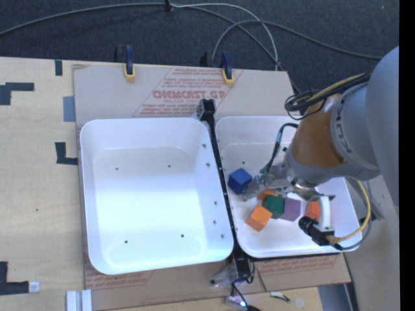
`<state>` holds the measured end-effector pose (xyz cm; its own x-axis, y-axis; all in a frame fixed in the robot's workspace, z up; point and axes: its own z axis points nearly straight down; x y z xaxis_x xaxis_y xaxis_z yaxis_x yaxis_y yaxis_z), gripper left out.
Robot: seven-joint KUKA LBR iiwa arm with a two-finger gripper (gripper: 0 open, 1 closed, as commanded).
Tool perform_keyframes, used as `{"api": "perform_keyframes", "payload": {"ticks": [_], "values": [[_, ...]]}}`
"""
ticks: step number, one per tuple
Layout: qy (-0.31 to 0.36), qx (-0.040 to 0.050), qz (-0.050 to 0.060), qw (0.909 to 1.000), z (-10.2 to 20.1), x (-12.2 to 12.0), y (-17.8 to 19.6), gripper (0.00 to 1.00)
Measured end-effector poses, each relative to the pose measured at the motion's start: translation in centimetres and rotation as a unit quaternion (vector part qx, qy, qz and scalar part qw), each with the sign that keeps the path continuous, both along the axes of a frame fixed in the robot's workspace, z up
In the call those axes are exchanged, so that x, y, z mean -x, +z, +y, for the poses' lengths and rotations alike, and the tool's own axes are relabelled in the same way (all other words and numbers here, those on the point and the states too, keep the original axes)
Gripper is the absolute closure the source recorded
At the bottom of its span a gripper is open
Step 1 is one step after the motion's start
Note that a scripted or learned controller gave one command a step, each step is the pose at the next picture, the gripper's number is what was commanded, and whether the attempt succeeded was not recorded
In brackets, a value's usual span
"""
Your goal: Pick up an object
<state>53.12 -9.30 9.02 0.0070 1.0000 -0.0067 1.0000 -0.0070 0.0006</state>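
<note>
Pincer [280,188] low among right bin [256,129] blocks.

We see a light wooden counter [32,173] under a brown cardboard sheet [181,89], pinned at twelve o'clock by two blue-and-yellow clamps [128,62].

This looks like a robotics lab or test cell. A pale wooden bench [32,186] carries a sheet of printed cardboard [188,89] held at its far edge by two spring clamps [129,62], with two white bins [152,125] set side by side on it. Loose cables [246,24] trail over dark carpet [78,18] beyond, and a grey industrial arm [363,128] reaches in from the right.
</note>
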Motion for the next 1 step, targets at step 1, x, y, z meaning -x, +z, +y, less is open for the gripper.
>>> {"api": "perform_keyframes", "payload": {"ticks": [1], "values": [[0.004, -0.0033, 0.0, 1.0, 0.7, 0.95, -0.11, 0.0]]}}
